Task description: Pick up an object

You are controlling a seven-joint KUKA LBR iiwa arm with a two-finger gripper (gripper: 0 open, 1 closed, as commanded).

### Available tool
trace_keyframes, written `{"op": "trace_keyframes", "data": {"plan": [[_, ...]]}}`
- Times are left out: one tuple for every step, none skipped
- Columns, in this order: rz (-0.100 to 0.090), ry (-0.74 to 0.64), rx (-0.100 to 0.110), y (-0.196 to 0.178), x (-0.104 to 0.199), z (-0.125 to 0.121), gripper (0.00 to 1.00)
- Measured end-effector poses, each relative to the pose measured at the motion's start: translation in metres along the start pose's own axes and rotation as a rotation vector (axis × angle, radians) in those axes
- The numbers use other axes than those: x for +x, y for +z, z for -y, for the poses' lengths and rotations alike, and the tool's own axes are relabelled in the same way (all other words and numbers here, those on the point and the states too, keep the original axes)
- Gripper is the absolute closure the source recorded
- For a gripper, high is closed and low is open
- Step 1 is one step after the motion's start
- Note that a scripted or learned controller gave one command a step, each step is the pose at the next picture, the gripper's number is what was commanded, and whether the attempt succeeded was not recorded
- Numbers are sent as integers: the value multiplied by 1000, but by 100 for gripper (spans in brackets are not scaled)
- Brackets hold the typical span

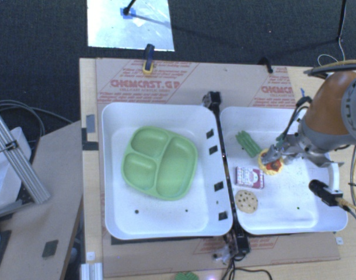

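Observation:
The right bin (295,214) holds several small items: a green ridged piece (247,143), a yellow and red toy (271,165), a pink and white carton (249,178) and a round cookie (246,201). My gripper (273,156) reaches in from the right and sits low over the yellow and red toy, right at its top. The arm's grey wrist and orange band (335,104) hang over the bin's right side.
The left bin (114,209) carries a green divided plate (160,163). A black divider with clips (220,156) runs between the bins. A black fitting (324,192) juts over the right bin's lower right corner.

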State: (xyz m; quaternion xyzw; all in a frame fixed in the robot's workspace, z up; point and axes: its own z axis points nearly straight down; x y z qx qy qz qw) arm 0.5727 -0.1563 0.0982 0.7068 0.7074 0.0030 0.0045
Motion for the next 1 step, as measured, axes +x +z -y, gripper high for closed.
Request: {"op": "trace_keyframes", "data": {"plan": [[-2, -11, -5, -108, 56, -43, 100]]}}
